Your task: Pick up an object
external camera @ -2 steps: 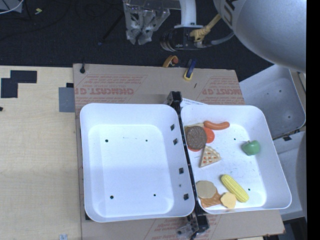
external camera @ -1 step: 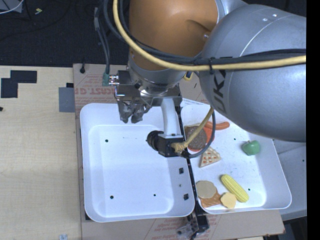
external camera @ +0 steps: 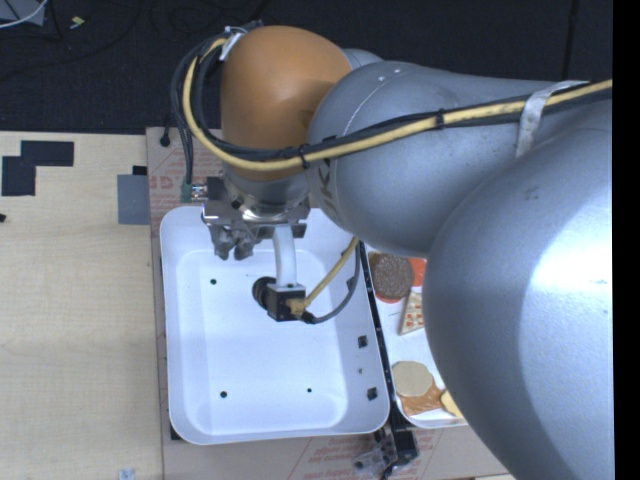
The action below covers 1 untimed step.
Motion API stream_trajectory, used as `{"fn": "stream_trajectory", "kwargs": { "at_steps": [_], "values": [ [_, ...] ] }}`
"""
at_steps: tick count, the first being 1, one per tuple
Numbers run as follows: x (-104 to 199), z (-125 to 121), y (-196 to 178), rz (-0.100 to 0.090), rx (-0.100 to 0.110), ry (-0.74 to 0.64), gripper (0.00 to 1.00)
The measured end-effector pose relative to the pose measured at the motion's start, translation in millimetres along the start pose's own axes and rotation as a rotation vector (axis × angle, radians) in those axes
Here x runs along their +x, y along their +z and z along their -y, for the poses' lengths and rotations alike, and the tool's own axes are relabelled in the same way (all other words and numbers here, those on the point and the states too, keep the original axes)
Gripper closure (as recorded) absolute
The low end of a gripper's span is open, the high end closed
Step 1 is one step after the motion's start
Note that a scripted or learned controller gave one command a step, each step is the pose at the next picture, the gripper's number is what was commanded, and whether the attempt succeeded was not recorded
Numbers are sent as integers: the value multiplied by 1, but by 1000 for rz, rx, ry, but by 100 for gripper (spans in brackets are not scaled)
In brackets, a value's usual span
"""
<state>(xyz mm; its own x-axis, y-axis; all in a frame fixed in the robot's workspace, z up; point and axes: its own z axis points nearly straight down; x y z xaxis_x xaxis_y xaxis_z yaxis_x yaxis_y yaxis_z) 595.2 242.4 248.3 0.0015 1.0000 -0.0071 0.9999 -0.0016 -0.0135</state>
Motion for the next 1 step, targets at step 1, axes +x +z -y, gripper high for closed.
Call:
{"fn": "stream_trajectory", "kwargs": {
  "at_steps": [1],
  "values": [
    [-1,-9,-300,-12,-28,-5,100]
  ]
}}
